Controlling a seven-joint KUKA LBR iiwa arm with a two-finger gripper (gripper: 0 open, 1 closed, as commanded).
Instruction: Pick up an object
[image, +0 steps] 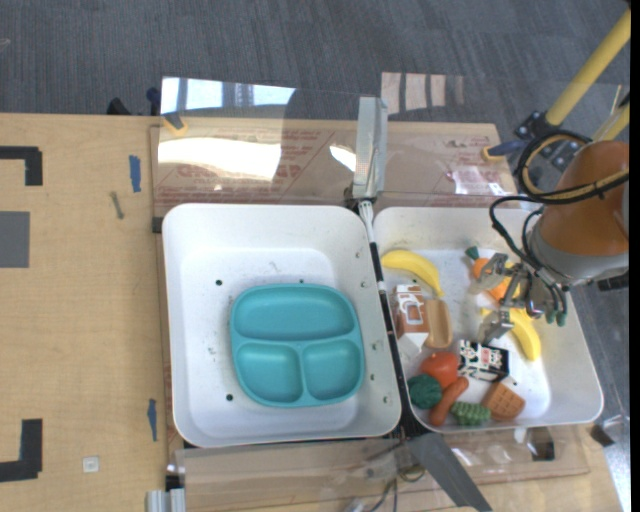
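Observation:
The right bin (575, 385) holds several toy foods. A yellow banana (411, 267) lies at its back left, and a second yellow piece (526, 338) lies near its middle right. My gripper (530, 300) hangs low over the right bin, just above that second yellow piece and beside a small orange item (486, 267). Its fingers look spread apart, with nothing seen between them. The grey arm with its orange band (590, 200) comes in from the right.
The left bin (190, 300) holds a teal divided plate (295, 345). In the right bin's front lie a red tomato (440, 364), a black-and-white packet (483, 360), a green piece (424, 392), an orange wafer (505, 402) and a brown box (410, 310).

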